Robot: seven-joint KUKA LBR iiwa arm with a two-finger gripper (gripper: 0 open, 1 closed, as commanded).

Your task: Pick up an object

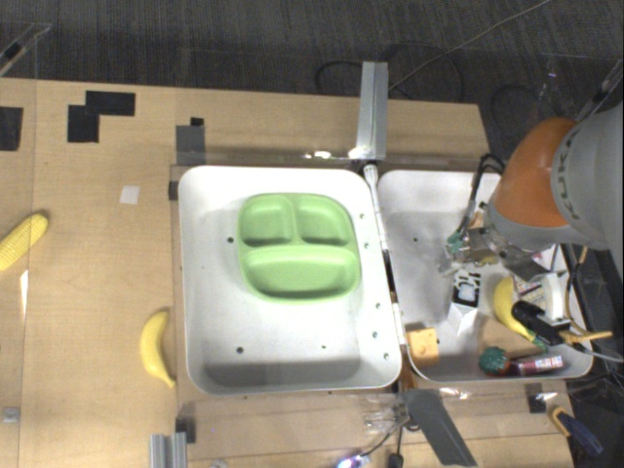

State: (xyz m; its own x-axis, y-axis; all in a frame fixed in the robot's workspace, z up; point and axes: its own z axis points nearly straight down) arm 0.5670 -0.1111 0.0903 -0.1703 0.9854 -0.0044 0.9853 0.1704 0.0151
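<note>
My gripper (466, 252) hangs low over the middle of the right bin (419, 213), under the grey arm's orange band (531, 178). Just below it lies a small white-and-black packet (467, 292). A yellow banana-like fruit (504, 302) lies right of the packet, partly covered by the wrist. An orange-tan block (422, 342) sits at the bin's front left corner. A green-topped item (494, 360) and a dark red tube (537, 364) lie along the front wall.
The left bin (205, 261) holds a green divided plate (296, 244). On the bench to the left lie a yellow banana (156, 345) and a yellow corn cob (21, 242). A metal post (371, 115) stands behind the bins.
</note>
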